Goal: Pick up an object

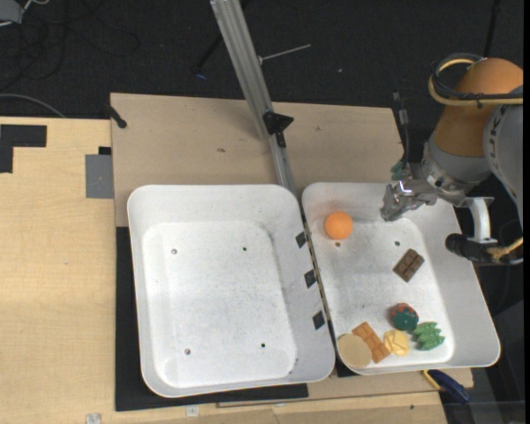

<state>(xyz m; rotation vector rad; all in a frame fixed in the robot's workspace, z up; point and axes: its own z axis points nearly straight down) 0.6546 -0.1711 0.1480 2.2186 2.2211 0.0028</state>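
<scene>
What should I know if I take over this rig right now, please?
Gripper: over the far edge of the right bin, carrying nothing that I can see; finger state unclear.
Right bin: orange ball at the far left, brown block mid-right, and a cluster at the near edge: tan disc, orange piece, yellow piece, red-green item, green item.
Left bin: beside it.
Done: nothing picked.
Left: grasp one object; the ball lies nearest.

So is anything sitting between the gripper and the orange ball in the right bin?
Nothing visible does. The gripper hangs over the right bin's far edge, and bare white floor separates it from the orange ball. The brown block lies off that line.
</scene>
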